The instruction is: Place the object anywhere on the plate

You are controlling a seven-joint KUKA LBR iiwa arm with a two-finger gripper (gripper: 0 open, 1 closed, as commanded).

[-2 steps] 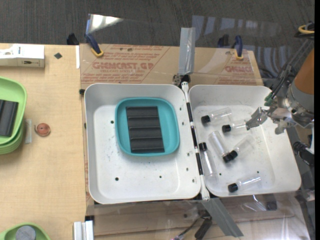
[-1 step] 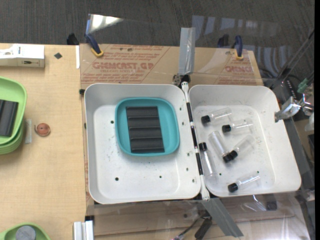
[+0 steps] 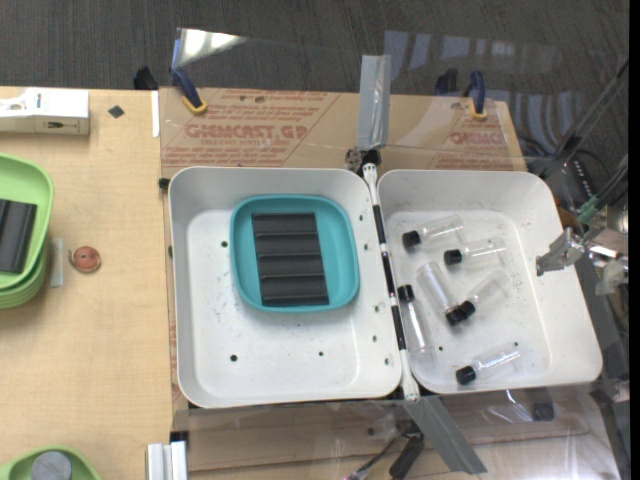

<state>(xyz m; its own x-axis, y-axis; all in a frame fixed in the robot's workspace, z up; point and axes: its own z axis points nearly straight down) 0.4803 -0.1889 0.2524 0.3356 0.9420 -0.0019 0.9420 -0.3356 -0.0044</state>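
A teal plate [image 3: 296, 253] with a dark ridged insert lies in the left white bin [image 3: 200, 348], toward its back. Several clear plastic tubes with black caps lie scattered in the right white bin [image 3: 560, 358]: one near the back left [image 3: 437, 234], one just right of it [image 3: 478, 254], one in the middle [image 3: 470, 302], one at the front [image 3: 492, 364]. Another tube [image 3: 412, 323] lies along that bin's left wall. My gripper [image 3: 572, 251] shows as a grey metal part over the right bin's right rim, apart from every tube.
A green tray [image 3: 22, 230] holding a dark block sits at the far left of the wooden bench. A small brown disc [image 3: 86, 259] lies beside it. A white box [image 3: 45, 113] rests at the back left. Cardboard [image 3: 260, 128] and blue clamps stand behind the bins.
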